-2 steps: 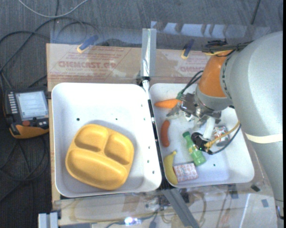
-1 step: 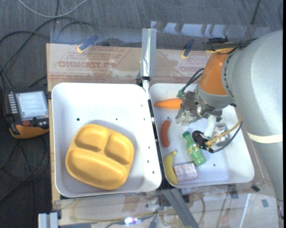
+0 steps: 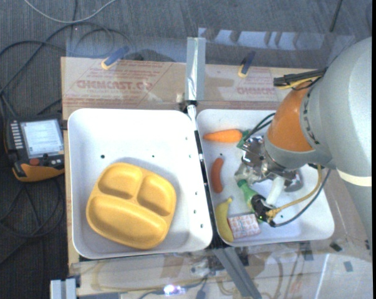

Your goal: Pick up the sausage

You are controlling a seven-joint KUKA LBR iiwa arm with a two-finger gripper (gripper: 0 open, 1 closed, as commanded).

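Note:
The sausage (image 3: 217, 174) is a small reddish-brown link lying upright along the left wall of the right bin (image 3: 312, 229). My gripper (image 3: 253, 167) hangs over the middle of that bin, a short way right of the sausage and apart from it. The wrist, with its orange band, and cables cover the gripper's tips. Nothing shows between them.
A carrot (image 3: 222, 136) lies at the top of the right bin. A banana (image 3: 223, 220), a small patterned packet (image 3: 244, 225) and a green item (image 3: 247, 190) sit below the gripper. The left bin (image 3: 81, 129) holds a yellow divided tray (image 3: 131, 204).

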